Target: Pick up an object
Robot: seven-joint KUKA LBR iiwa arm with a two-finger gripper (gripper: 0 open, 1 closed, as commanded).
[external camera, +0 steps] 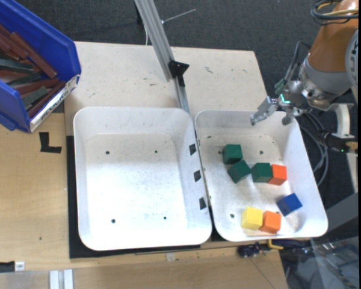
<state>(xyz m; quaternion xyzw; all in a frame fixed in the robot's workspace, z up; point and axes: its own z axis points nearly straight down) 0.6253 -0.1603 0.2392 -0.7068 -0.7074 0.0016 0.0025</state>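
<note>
The right white bin [301,155] holds several small blocks. Three green blocks [232,153] [239,171] [262,173] cluster near its middle, with an orange block [278,174] beside them. Nearer the front lie a blue block [289,204], a yellow block [251,218] and a second orange block [271,221]. My gripper [271,114] hangs over the bin's far right corner, above and behind the blocks. Its two fingers stand apart, with nothing between them.
The left white bin [84,131] sits beside the right one. A blue crate [30,65] of dark red sticks stands at the far left. A slanted metal rail [159,38] runs down to the gap between the bins. Cables hang at the right.
</note>
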